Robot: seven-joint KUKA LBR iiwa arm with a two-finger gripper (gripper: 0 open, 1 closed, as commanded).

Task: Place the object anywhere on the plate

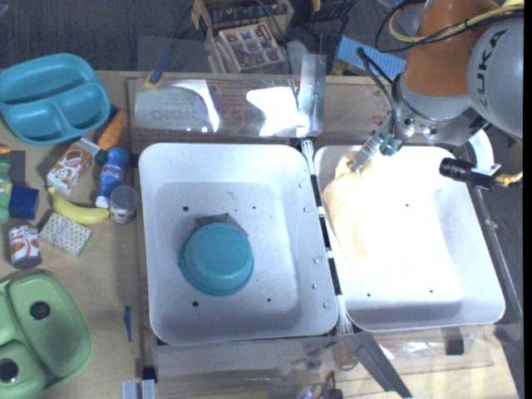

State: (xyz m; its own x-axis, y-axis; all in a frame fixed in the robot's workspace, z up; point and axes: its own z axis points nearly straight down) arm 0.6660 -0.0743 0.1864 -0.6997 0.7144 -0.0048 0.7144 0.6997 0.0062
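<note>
- Two shallow white bins sit side by side on your bench: the left bin [158, 181] and the right bin [465, 298].
- Your teal plate [218, 258] (it looks like an upturned dish) lies in the left bin, toward its near side.
- Your arm [453, 48] hangs over the right bin's far corner, and the gripper [371, 150] points down-left near the bin's far left corner.
- You cannot tell from this view how the claw stands, and no object shows between its tips.
- Left of the bins you see clutter: a banana [76, 209], a blue bottle [110, 175], a small can [123, 204], a teal tray [54, 96].
</note>
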